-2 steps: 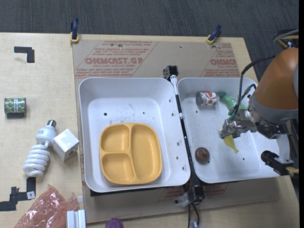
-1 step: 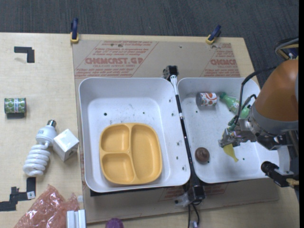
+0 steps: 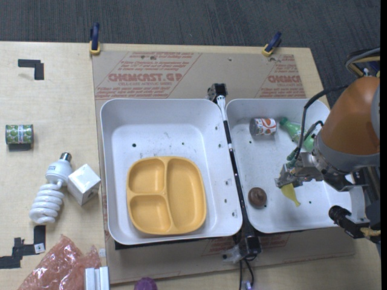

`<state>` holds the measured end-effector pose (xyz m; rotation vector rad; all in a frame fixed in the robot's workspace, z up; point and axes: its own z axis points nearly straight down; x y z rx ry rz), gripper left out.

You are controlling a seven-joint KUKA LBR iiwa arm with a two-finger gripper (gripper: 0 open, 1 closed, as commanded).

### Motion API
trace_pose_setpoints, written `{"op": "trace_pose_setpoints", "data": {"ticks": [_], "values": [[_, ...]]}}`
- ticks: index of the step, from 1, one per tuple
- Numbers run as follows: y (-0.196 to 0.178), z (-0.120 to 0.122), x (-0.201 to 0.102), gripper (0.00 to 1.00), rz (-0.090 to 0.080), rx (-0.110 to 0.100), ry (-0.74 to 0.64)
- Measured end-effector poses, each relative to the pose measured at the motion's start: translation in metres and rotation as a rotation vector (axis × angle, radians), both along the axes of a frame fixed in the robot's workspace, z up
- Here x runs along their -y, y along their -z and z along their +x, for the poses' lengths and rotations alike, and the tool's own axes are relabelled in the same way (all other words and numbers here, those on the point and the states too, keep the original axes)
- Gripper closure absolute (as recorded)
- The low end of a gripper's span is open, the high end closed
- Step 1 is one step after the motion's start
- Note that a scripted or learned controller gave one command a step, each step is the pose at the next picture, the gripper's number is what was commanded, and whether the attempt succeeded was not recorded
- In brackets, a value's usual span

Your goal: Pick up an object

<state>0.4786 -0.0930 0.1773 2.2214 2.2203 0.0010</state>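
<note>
In the right bin lie a small red-and-white can on its side, a green object next to it, a round brown object and a yellow piece. My gripper is low over the middle of this bin, right above the yellow piece and touching or nearly touching its upper end. The arm's orange band covers the bin's right side. The brown object lies about a hand's width to the gripper's left.
The left bin holds a yellow divided plate. On the bench to the left are a spiral light bulb, a white cube, a small green can and a red mesh bag.
</note>
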Motion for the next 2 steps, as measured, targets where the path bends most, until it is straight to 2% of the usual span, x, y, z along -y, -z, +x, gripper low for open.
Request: {"op": "trace_pose_setpoints", "data": {"ticks": [1,2], "values": [[-0.011,0.001,0.001,1.00,-0.001,0.003,0.000],[-0.003,-0.001,0.018,1.00,0.000,-0.001,0.001]]}}
